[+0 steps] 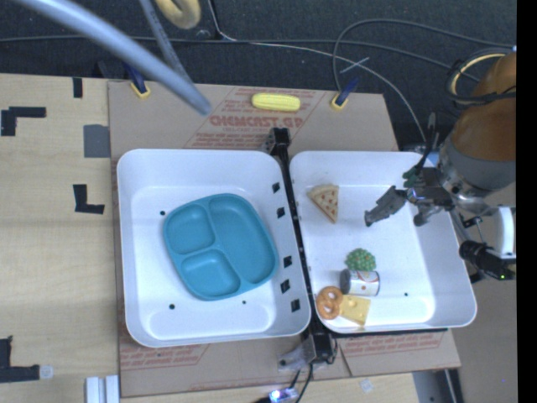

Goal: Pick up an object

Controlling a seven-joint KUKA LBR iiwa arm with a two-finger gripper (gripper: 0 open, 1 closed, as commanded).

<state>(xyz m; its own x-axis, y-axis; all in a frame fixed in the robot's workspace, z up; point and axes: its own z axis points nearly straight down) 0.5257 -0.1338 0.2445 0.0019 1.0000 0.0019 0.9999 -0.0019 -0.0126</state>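
- The right bin (436,250) is smooth white plastic and holds a toy pizza wedge (325,201), a bumpy green broccoli piece (361,259), a small can (364,283), a pretzel (328,301) and a yellow cheese wedge (356,311).
- The left bin (143,225) holds a blue three-compartment plate (220,243).
- The arm reaches in from the right, its dark pincer (394,206) above the right bin.
- Its fingers look parted, with nothing between them.
- The pizza wedge lies near, to the pincer's left; the clustered toys sit below it.
- A yellow banana-like toy (275,102) rests on the bench's cardboard (243,116).
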